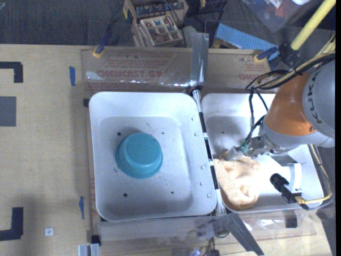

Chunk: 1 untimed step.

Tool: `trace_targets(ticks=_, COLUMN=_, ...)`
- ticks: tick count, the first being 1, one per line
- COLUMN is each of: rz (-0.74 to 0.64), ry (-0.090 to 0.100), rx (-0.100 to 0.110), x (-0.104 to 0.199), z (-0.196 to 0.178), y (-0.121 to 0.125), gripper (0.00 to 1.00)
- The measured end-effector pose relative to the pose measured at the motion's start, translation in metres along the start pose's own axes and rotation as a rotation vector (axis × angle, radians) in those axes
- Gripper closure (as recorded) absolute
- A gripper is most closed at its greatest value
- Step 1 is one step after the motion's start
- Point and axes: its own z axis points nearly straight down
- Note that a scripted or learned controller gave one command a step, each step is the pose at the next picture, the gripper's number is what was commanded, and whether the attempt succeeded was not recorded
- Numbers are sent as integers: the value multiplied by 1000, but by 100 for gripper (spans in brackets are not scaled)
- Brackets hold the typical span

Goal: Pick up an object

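A teal bowl (139, 154) lies upside down in the middle of the left bin (106, 116). A beige fluffy cloth (238, 183) is bunched in the near left corner of the right bin (224, 113). My gripper (238, 151) hangs low in the right bin, right at the far edge of the cloth and pointing left toward the divider. The grey arm with its orange band (287, 116) covers the right half of that bin. Whether the gripper touches or grips the cloth is hidden.
Brown cardboard walls (144, 71) stand behind both bins. Boxes and clutter (157, 20) sit beyond them. A narrow rim (205, 143) separates the bins, close to the gripper. Wooden bench surface (42, 143) stretches to the left.
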Motion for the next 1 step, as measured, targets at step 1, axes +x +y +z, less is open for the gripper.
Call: trace_targets(ticks=1, rz=2, ry=0, rx=-4, x=-1, z=-10, y=1, gripper=100)
